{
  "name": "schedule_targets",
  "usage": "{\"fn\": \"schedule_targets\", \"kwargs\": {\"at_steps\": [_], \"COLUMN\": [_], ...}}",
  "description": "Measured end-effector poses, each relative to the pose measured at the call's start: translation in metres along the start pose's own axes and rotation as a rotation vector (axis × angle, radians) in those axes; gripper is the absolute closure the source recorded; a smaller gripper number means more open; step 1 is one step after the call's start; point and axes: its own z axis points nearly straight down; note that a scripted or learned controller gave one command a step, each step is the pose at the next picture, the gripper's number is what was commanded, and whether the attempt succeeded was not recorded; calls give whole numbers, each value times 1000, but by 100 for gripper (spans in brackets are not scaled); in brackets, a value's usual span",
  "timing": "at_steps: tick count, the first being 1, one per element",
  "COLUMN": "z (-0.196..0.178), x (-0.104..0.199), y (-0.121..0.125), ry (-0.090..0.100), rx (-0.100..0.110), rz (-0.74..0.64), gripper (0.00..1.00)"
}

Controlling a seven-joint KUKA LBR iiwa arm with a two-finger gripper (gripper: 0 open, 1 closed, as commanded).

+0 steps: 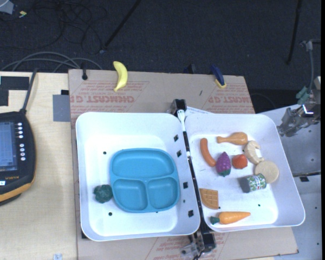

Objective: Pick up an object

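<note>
While pincer (298, 118) grip state unreadable beyond right bin (284, 145) rim, toys clustered centrally, bare floor near edges

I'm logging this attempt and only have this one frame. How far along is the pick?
Nothing looks done yet: the toy foods, such as the carrot, sausage and can, all lie in the right bin, and the blue tray and broccoli in the left bin. Nothing is in hand: the arm sits at the right edge, outside the bins. Reaching in, grasping and lifting remain.
</note>
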Motion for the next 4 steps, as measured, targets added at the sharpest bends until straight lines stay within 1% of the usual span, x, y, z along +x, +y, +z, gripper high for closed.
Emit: {"fn": "schedule_targets", "kwargs": {"at_steps": [1,2,3,4], "z": [82,165,48,111], "x": [52,63,158,113], "y": [17,-34,-28,-1], "ry": [4,4,6,-1], "rx": [22,28,4,21], "rz": [0,5,-7,8], "gripper": [100,100,100,100]}}
